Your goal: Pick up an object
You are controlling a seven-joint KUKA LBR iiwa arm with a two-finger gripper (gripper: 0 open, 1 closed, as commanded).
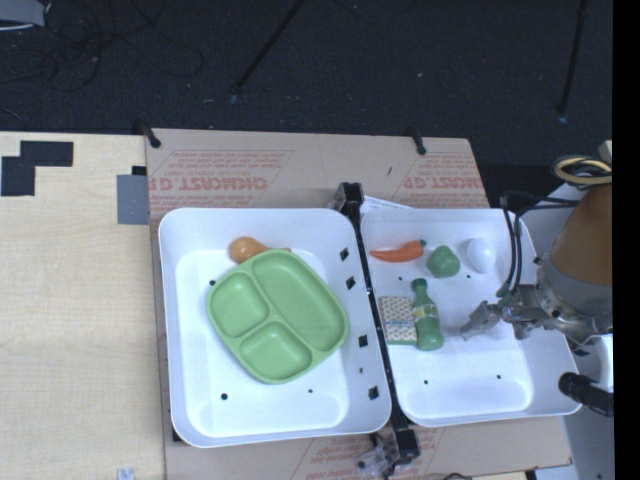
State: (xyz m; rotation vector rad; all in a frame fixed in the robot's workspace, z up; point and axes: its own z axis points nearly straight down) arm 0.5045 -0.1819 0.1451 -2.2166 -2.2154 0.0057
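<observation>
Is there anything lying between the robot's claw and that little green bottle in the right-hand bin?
Nothing visible stands in the way. The gripper sits over the right bin, just to the right of the green bottle, with bare white floor between them. The patterned card lies on the bottle's far side, to its left.

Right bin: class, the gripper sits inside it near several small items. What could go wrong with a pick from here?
1. The green bottle touches the patterned packet; a grasp might drag both.
2. The white ball could roll away if nudged.
3. The gripper is low near the right bin floor and might scrape it.
</observation>
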